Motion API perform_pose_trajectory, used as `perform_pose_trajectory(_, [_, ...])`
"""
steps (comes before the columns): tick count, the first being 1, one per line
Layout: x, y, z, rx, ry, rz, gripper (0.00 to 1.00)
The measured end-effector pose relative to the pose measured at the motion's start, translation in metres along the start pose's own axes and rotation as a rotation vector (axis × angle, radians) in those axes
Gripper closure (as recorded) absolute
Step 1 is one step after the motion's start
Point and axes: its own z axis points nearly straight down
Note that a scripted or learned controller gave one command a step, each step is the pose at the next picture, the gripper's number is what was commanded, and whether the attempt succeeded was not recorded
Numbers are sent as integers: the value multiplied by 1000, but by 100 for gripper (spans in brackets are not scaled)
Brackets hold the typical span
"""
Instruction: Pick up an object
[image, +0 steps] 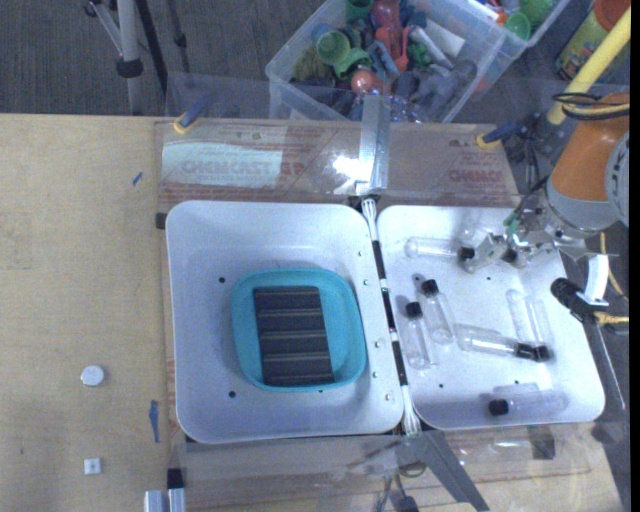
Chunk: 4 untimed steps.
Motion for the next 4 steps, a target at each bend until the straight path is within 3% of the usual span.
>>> perform_pose_trajectory(1, [54,24,2,8,-11,-97,0])
perform_pose_trajectory(2, [96,30,2,3,-11,-142,0])
perform_pose_trajectory(3, [96,30,-9,4,-12,-144,100])
perform_pose_trajectory(4, [148,36,-96,0,-13,-114,100])
